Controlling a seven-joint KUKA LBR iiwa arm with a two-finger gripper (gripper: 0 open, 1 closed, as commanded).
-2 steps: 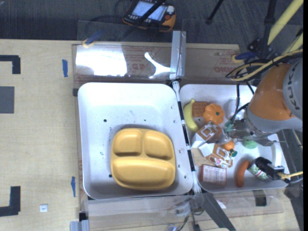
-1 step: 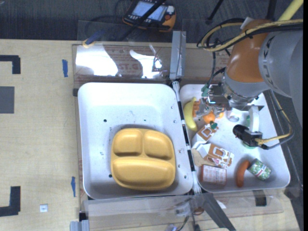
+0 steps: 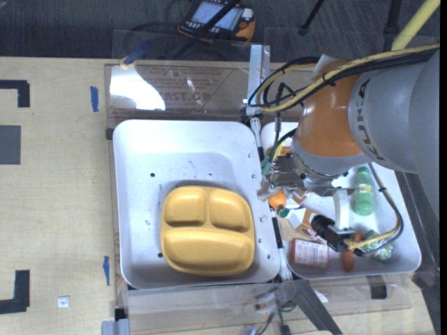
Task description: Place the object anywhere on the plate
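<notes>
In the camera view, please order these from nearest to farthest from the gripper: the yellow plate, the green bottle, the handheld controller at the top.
1. Green bottle, right bin, just right of the gripper.
2. Yellow plate, left bin.
3. Handheld controller, on the floor beyond the bins.

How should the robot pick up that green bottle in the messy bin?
Probably around the middle of the green bottle, coming straight down from above. It looks to lie on its side along the right bin, its long rounded sides facing up, so fingers would best close across its narrow width. The arm overhangs it and clutter crowds its lower end, so a side approach looks harder.
</notes>
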